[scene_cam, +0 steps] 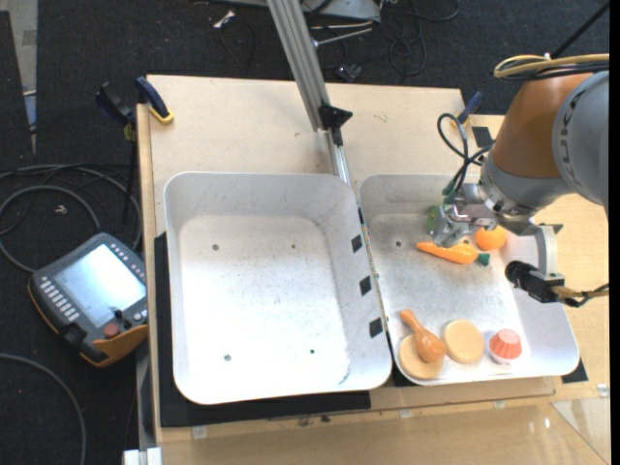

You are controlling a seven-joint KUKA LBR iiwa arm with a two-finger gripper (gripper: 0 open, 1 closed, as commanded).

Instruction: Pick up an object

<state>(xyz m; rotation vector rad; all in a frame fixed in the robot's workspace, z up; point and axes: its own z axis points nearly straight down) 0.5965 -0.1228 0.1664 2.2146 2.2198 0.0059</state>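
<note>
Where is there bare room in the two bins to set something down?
The left bin shows bare floor from wall to wall. In the right bin, the middle strip between the carrot and the front row is free. It is crowded at the back right, where the gripper sits beside the carrot and orange fruit, and along the front edge by the drumstick, round cookie and cupcake.

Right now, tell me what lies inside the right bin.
The right bin holds a carrot, an orange fruit, a drumstick, a tan disc and a cupcake. The claw covers whatever lies beneath it.
</note>
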